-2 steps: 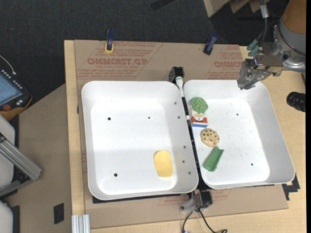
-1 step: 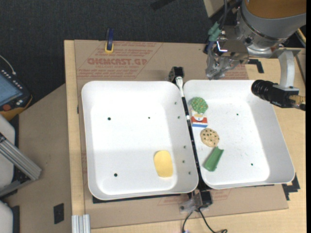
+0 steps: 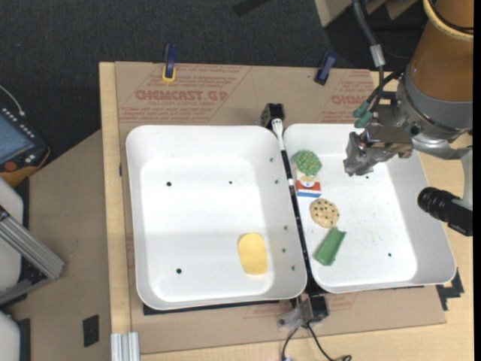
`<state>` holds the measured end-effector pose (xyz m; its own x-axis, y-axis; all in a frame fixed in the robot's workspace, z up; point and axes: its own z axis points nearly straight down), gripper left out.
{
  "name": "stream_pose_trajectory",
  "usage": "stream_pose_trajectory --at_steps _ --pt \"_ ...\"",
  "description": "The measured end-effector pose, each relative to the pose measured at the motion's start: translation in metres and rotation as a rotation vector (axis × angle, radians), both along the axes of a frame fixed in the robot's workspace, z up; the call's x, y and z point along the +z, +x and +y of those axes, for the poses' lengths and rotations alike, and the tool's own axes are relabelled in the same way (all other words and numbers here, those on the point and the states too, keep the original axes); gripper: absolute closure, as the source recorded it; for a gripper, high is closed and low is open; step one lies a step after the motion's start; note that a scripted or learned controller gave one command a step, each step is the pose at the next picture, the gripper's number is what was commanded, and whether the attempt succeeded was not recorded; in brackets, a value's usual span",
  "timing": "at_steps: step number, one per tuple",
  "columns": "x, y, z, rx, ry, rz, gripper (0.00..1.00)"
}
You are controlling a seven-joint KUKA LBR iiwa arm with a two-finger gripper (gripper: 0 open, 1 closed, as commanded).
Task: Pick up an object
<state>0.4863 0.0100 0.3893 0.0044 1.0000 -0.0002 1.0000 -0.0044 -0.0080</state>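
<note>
A dark carpeted floor surrounds a counter [image 3: 83, 201] topped with a cardboard sheet [image 3: 225, 89], which carries two shallow white bins side by side. The hand [image 3: 361, 164] hangs over the upper middle of the right bin [image 3: 398, 224], reaching in from the right on the grey arm [image 3: 440, 89]; whether it is apart or together cannot be told from this angle, and nothing shows between its tips. Outward from it, toward the divider between the bins, a row of small things runs down the right bin's left side: a green round piece [image 3: 307, 161] nearest the hand, a small red, white and blue item [image 3: 308, 187] just below it, a speckled cookie [image 3: 325, 213], then a green stick [image 3: 330, 247] lying with its long axis slanted, upper end to the right. The nearest candidates thus lie left of the hand and slightly nearer the camera. Farther off, a yellow oval piece [image 3: 253, 253] rests in the left bin [image 3: 195, 201], well apart from the hand.
</note>
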Motion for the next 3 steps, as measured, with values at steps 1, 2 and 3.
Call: stream_pose_trajectory --at_steps 1,2,3 --pt "-0.085 -0.008 -0.047 -0.002 0.0 0.001 1.0" --pt "-0.055 -0.007 0.018 0.011 0.002 -0.012 1.0" --pt "0.009 0.063 0.036 0.007 0.0 -0.02 1.0"
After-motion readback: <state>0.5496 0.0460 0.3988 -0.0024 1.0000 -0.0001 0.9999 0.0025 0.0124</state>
